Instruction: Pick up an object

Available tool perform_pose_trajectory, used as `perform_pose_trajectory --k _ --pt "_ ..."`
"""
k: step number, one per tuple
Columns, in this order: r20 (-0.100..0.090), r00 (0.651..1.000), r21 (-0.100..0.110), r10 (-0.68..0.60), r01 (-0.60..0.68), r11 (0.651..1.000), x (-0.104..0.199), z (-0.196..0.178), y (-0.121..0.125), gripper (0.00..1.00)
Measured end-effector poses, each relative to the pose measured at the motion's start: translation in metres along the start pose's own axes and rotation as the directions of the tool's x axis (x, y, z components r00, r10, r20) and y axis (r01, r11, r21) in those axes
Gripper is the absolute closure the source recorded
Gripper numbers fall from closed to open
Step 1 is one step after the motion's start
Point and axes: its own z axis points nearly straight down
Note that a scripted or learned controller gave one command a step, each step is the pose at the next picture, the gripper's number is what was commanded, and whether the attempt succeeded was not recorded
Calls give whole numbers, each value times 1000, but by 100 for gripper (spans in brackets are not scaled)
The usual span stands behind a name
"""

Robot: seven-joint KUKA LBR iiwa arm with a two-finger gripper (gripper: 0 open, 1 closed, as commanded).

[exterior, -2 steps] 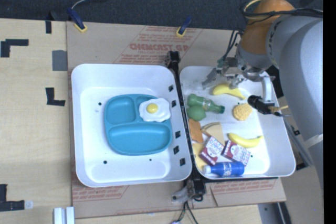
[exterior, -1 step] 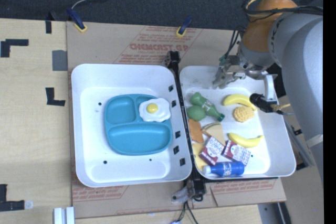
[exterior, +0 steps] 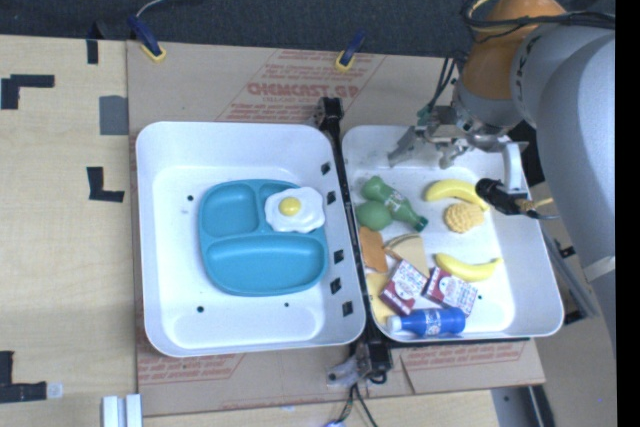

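My gripper [exterior: 428, 151] hangs over the back of the right bin [exterior: 530, 310], its two grey fingers spread open with nothing between them. Just in front of it lie a green toy bottle [exterior: 386, 204], a yellow banana [exterior: 451, 190] and a knobbly yellow corn piece [exterior: 463, 216]. Nearer the bin's front sit a second banana [exterior: 467, 266], two red-and-white cartons [exterior: 405, 286], a blue bottle [exterior: 431, 322] and some tan bread-like pieces [exterior: 374, 251].
The left bin [exterior: 165, 315] holds a blue divided plate [exterior: 262, 240] with a fried egg toy [exterior: 295, 210] at its back right corner. The grey arm with its orange band [exterior: 510, 25] fills the upper right. Clips join the bins at the middle wall [exterior: 336, 185].
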Motion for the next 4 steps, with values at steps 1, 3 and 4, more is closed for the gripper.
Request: perform_pose_trajectory --k 1,3,4 --pt "-6 1000 15 4 -4 1000 -59 25 -33 0" --pt "-7 1000 14 4 -4 1000 -19 24 -97 0" --pt "-6 1000 12 3 -3 1000 -19 14 -97 100"
